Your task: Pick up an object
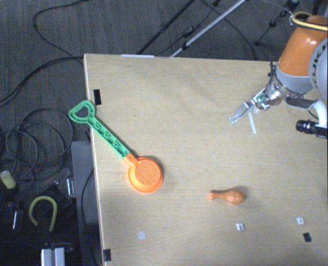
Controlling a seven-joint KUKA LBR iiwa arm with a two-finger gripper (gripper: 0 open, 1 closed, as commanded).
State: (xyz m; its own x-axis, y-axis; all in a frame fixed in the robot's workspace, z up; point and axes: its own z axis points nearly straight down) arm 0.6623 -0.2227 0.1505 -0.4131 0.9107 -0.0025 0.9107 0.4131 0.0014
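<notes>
Lying on the tan table (208, 93), the green-handled strainer (119, 148) is looking light and stiff, best pinched mid-handle, while the hand (244, 115) is hovering open, holding nothing.

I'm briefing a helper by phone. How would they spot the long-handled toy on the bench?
Start at the tan bench top and go to its left edge. There lies the green-handled plastic strainer with a round orange mesh head, its loop overhanging. The small orange pear-shaped toy nearby has no handle.

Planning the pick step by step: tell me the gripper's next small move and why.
Probably swing the gripper toward the camera and down over the small orange pear-shaped object. It is the nearest item, lying free on the tan board, while the gripper hangs apart from it with nothing between its fingers. The green-handled orange strainer lies farther left.
</notes>
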